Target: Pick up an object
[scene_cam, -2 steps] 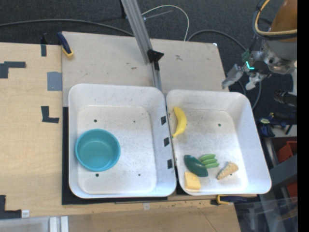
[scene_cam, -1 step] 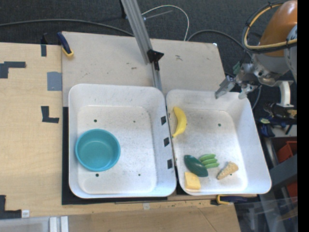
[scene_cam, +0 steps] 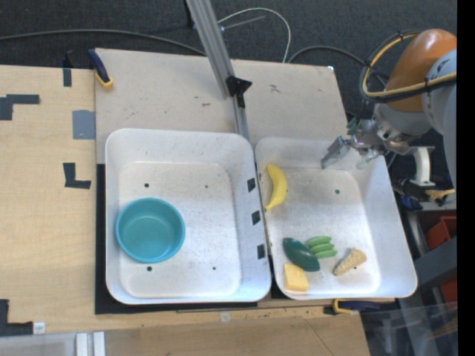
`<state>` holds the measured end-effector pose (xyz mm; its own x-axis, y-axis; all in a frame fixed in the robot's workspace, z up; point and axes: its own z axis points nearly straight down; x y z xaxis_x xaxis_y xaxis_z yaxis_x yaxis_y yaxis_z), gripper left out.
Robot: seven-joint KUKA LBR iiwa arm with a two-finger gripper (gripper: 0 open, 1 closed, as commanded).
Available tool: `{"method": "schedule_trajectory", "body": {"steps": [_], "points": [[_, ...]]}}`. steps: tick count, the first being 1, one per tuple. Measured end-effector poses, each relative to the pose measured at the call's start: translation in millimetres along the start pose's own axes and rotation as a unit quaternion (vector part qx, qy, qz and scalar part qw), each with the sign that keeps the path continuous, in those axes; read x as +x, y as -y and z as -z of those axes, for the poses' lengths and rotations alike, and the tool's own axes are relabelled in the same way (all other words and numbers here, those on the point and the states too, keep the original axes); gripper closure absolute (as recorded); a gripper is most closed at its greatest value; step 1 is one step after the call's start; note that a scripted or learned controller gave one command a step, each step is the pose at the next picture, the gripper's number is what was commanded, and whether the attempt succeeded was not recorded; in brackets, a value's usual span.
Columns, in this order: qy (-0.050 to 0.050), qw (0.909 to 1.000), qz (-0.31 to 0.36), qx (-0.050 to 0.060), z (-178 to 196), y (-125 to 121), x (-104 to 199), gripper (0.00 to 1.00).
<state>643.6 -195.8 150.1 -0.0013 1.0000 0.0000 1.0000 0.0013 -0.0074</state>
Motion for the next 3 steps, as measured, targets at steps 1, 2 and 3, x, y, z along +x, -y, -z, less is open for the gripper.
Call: {"method": "schedule_trajectory", "body": {"steps": [1, 2, 3], "points": [[0.0, 1.0, 0.0, 0.0, -62, 3, -7, 0.0], [0.001, 1.0, 0.001, -0.003, -47, 1, -6, 1.0], [0.0, 1.0, 0.0, -0.005, -3, 6, -4, 1.0]]}}
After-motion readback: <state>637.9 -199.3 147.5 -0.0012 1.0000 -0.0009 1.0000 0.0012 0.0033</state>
